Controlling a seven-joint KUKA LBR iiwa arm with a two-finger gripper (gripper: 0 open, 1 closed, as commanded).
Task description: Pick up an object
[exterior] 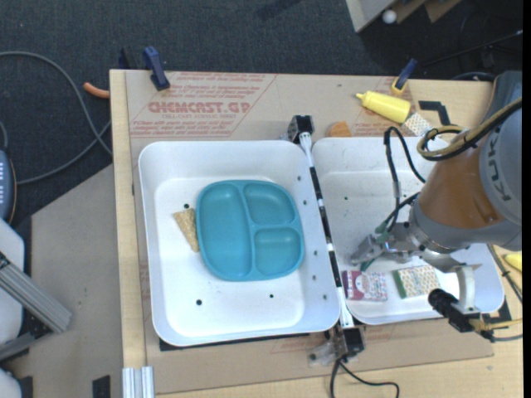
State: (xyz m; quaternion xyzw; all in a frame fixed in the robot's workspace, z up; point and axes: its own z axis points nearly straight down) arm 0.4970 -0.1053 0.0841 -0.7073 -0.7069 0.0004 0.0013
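A grey arm with an orange band is seen reaching in from the right over the right-hand bin (365, 168), its gripper (371, 249) lowered toward the near part of that bin. Whether the gripper is released or clenched cannot be told from this slant, and nothing is seen to be held by it.

Two small flat packets are seen on the bin floor just beside the gripper: a red-and-white packet (365, 286) at the near-left corner and a green-patterned packet (417, 280) to its right, partly overlapped by the wrist. Both are judged to be light, thin and probably slick, so they are likely to slide or buckle rather than resist. A pinch across a short edge, or over a raised crease, is judged the safest hold, since so little height is offered above the floor.

In the left bin (158, 189) a teal divided plate (249, 228) is laid flat, with a tan wafer-like piece (186, 225) tucked under its left rim. The plate is judged stiff but broad, graspable only at its rim.
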